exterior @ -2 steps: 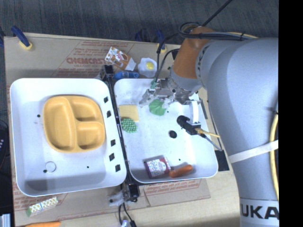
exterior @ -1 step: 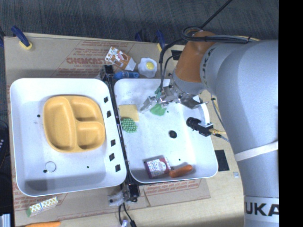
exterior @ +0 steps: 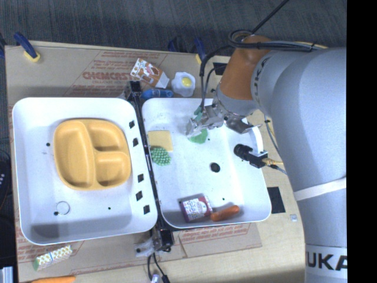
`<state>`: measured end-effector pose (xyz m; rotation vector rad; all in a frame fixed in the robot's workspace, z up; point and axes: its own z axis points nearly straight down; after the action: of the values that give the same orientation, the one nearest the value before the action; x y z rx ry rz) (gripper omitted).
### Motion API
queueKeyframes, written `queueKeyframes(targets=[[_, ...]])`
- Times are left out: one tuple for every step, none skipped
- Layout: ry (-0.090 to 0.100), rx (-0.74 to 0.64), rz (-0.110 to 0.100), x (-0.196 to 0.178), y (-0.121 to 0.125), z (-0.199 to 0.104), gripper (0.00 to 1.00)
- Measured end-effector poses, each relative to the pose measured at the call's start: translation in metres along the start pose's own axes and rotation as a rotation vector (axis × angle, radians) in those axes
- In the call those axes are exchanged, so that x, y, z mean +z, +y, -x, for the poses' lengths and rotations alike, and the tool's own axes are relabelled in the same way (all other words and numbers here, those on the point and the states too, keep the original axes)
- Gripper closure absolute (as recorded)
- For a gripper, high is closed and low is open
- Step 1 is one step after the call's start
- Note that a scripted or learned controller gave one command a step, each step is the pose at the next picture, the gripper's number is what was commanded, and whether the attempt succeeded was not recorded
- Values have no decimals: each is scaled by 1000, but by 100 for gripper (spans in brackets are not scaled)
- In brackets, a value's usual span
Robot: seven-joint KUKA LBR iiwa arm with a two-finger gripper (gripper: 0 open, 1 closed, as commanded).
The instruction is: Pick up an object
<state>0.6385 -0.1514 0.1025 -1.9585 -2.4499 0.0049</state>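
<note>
A small green object (exterior: 199,136) is seen in the upper part of the right bin (exterior: 250,208), directly under the tool (exterior: 203,122). The tool is placed low over it, touching or nearly touching its top edge, but whether the object is clasped cannot be told: the tool's state is not made out at this angle, since its metal parts are bunched and partly covered by the arm's wrist (exterior: 241,81).

The task is judged to be at the grasp stage. The approach appears done; a firm hold and a lift are not shown, and the green object seems to rest on the bin floor, so the pick-up is counted as left to do.

Other things are seen in the same bin: a yellow sponge-like block (exterior: 160,140) and a green dotted ball (exterior: 159,155) near the left wall, a dark red packet (exterior: 195,208) and an orange carrot-like piece (exterior: 225,213) at the near edge. A yellow divided tray (exterior: 91,152) is held in the left bin (exterior: 23,158).

The shape of the green object is hard to read, being partly covered by the tool. The items on the surface beyond the bins are too small to name.
</note>
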Motion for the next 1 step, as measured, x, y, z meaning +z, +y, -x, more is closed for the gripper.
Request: queueKeyframes(targets=[[0, 0, 0, 0, 0, 0, 0]])
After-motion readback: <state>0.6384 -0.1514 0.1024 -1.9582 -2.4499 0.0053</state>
